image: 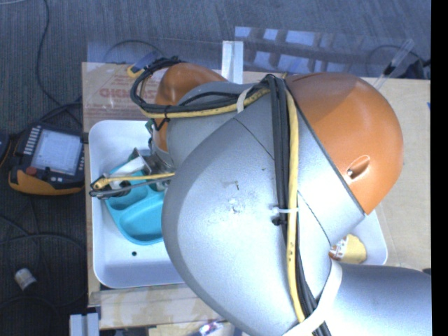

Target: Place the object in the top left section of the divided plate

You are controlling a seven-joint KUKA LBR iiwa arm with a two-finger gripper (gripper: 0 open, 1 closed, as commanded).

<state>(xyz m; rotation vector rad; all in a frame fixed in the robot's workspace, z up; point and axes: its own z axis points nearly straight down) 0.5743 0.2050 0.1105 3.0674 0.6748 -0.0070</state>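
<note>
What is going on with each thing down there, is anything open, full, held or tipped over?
Arm: reaching over the bins, hiding most of them.
Blue divided plate: lying flat in the left white bin, partly covered by the arm.
Handheld controller: on the floor, screen lit.
Yellow object: at the arm's right edge, mostly hidden.

arm (pixel 231 208) – matt grey metal | divided plate (pixel 140 219) – glossy blue plastic

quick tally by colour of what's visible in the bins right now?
Blue: 1, divided plate, partly behind the arm
Yellow: 1, small object at the right bin's edge
White: 1, left bin itself
Total: 3
</note>
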